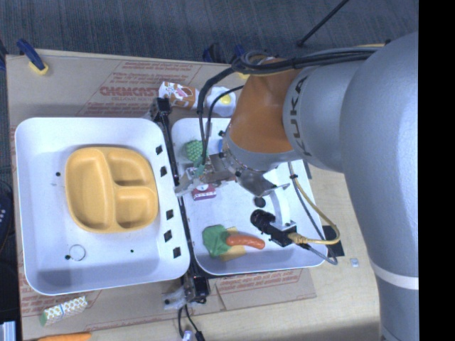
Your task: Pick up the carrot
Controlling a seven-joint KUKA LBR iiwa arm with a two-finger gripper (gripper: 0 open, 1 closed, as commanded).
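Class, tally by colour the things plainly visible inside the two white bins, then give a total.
Yellow: 1, divided plate
Orange: 1, carrot with green top
Green: 1, small lump
Red: 1, small block
Total: 4

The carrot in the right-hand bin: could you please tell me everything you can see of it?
The carrot looks like a small toy, probably smooth plastic. It has a glossy orange body with a rounded tip and a bulky green leafy top. It lies flat and whole near the front of the right bin, with the green end towards the left bin and the tip pointing away from it. A pale yellow piece that I cannot identify shows just beneath it, touching it. Nothing grips it.
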